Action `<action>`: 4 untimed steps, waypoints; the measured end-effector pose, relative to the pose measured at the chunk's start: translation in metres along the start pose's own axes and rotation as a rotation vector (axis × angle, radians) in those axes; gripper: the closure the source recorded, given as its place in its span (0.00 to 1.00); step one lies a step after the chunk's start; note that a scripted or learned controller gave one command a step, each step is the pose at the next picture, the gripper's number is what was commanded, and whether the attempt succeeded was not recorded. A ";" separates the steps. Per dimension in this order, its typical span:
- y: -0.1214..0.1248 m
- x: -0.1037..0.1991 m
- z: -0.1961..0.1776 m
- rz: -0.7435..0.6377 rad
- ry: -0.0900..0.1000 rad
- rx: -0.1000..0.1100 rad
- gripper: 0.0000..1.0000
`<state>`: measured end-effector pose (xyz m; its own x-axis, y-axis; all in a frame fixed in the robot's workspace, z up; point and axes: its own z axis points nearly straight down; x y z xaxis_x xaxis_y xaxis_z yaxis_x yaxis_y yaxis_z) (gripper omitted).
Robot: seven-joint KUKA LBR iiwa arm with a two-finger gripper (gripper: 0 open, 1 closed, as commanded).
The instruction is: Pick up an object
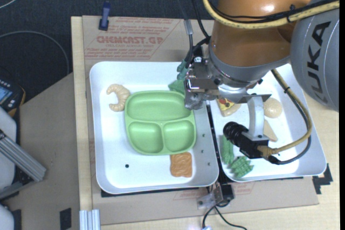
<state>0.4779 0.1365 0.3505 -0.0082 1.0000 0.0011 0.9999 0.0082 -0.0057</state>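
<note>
In the left bin [102, 132], a shallow white plastic tub, lies a smooth pale-green tray [160, 122] with three compartments, tilted a little; a curled tan croissant [117, 96] rests just beside its upper left corner, and a flat orange waffle [181, 164] with a gridded face sits near its lower right corner. The arm [264, 19] — a glossy orange dome above a grey collar — hangs over the seam between the bins, with the jaws [197, 95] low at the tray's upper right edge; whether they are open or shut cannot be told, and nothing is seen between them. A dark green leafy piece [177, 85] pokes out just beside the jaws. In the right bin [307, 156] lie a pizza slice [229, 106], a pale rounded egg [273, 109] and a knobbly green vegetable [236, 163], all partly under a black bracket. The counter [86, 62] carries a printed cardboard sheet.
</note>
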 end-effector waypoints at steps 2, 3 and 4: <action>0.002 -0.003 -0.022 0.006 0.000 -0.008 1.00; 0.003 -0.041 0.126 0.014 -0.006 0.012 1.00; 0.003 -0.027 -0.046 0.006 0.005 -0.025 1.00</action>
<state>0.4810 0.1090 0.3967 -0.0026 1.0000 0.0060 0.9998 0.0025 0.0193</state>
